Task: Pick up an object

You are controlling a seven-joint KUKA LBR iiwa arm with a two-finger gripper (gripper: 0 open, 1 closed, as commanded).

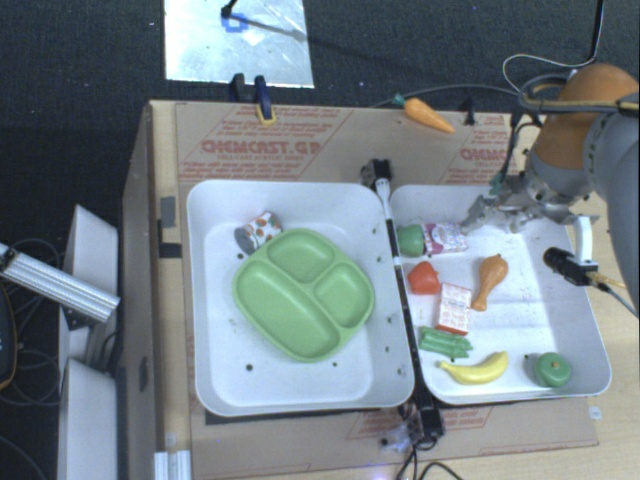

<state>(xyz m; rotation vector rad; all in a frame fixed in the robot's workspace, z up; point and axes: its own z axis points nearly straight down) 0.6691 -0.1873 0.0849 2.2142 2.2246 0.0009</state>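
Yellow banana [476,369] and green apple [552,369] lie along the near wall of the right bin [590,353], closest to the lens. Behind them: green bean pod [444,343], red-and-white packet [455,308], red pepper [423,277], brown drumstick [489,279], green round fruit [410,239] touching a pink wrapper [443,238]. 8 loose items, all candidates for the pick; none lifted.

Left bin [215,368] carries a green 3-compartment plate [304,293], with a small can [258,232] tipped on its side just behind it.

Tool [500,206] hangs over the far part of the right bin, near the pink wrapper, apparently lined up for a descent. Cannot tell whether it is released or clenched; nothing is seen in it.

An orange carrot [429,115] lies on the table beyond the bins.
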